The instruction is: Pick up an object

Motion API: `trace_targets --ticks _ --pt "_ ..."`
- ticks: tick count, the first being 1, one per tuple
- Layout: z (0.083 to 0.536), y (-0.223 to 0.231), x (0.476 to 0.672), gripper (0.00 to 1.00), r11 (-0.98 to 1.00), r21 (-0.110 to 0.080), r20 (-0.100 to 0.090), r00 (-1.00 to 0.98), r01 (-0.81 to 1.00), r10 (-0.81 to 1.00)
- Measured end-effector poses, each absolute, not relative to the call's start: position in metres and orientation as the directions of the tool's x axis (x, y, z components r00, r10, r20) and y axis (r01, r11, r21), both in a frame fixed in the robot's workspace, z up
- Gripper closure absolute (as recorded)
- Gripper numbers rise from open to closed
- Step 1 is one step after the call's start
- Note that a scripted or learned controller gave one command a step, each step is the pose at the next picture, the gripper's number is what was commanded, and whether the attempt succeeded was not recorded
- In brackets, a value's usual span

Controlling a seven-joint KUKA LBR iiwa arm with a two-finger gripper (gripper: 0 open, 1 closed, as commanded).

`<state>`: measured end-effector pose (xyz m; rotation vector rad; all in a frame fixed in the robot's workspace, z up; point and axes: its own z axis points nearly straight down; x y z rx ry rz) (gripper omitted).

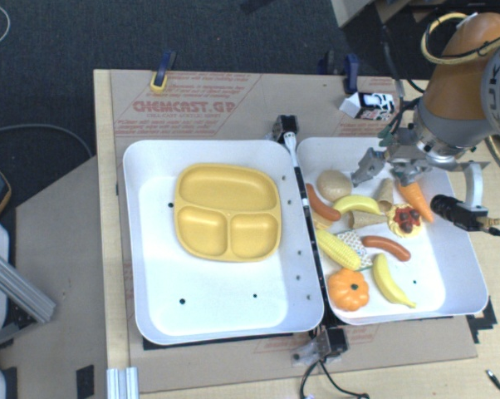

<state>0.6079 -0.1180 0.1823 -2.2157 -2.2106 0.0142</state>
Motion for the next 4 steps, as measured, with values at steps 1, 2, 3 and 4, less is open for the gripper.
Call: trace_targets --ticks 1,2,3,4 --pt "0.190 -0.118 0.611 0.00 0.000 -0.001 0.000 0.000 1.000 1.000" --pt "0.146 -0.113 0.607 0.00 0.000 -0.006 0.001 0.000 1.000 1.000" --pt "0.092 -0.108 0.598 0.00 0.000 -0.001 0.000 0.000 1.000 1.000" --pt "0.088 -0.108 0.600 0.00 -0.001 0.005 0.000 0.001 1.000 1.000"
